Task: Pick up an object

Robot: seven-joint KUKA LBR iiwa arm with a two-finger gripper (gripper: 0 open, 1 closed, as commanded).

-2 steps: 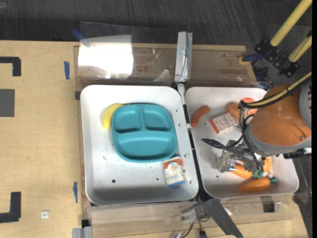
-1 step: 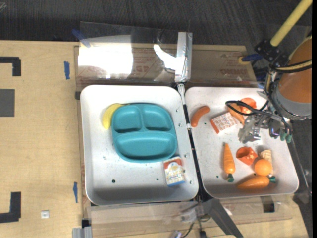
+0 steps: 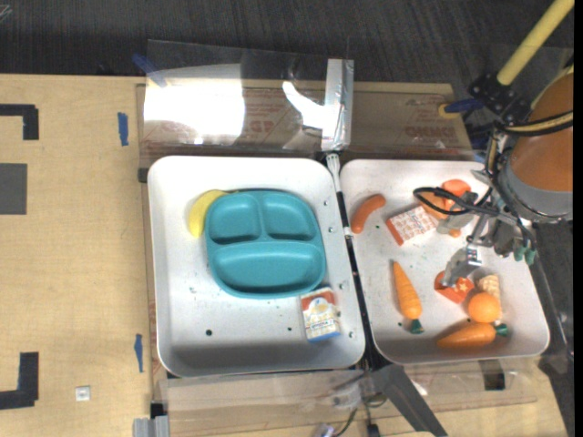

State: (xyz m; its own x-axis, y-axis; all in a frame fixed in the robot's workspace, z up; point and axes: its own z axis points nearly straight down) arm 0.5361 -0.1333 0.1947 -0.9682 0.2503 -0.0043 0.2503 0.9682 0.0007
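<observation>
My gripper (image 3: 460, 269) hangs low in the right bin (image 3: 537, 335), over its right half, with the grey wrist and orange band up at the right edge. Its tip is right above a small red object (image 3: 453, 289), which it partly hides. Just right of that lie a pale corn-like piece (image 3: 493, 285) and an orange ball (image 3: 484, 309). An orange carrot-shaped piece (image 3: 468, 336) lies along the front wall. A carrot (image 3: 407, 295) with a green end lies left of the gripper.
The right bin's back half holds a red sausage (image 3: 367, 212), a small printed box (image 3: 411, 224) and an orange item (image 3: 453, 193) under cables. The left bin (image 3: 173, 271) carries a teal divided plate (image 3: 265, 241), a yellow object (image 3: 199, 210) and a small carton (image 3: 320, 317).
</observation>
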